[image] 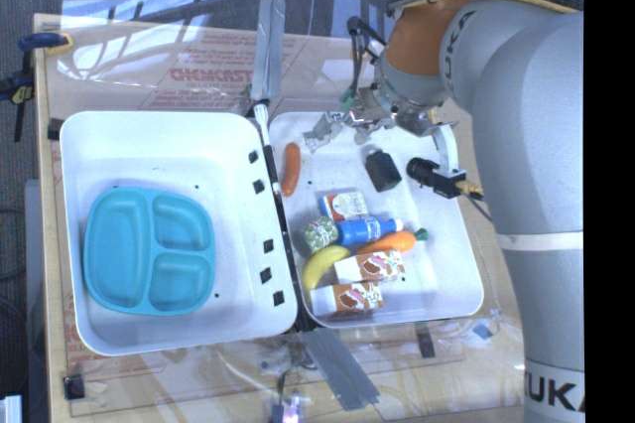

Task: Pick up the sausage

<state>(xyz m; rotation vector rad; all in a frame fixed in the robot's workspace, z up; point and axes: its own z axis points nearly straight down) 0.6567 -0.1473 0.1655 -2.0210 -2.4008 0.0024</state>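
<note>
The sausage is a short orange-red link lying lengthwise in the right bin, close to its left wall near the far end. My gripper hovers over the bin's far edge, up and to the right of the sausage and apart from it. Nothing shows in its grasp.
A dark block sits right of the sausage. Nearer the front lie a small carton, a green-white ball, a blue bottle, a carrot, a banana and two cartons. The left bin holds a blue divided plate.
</note>
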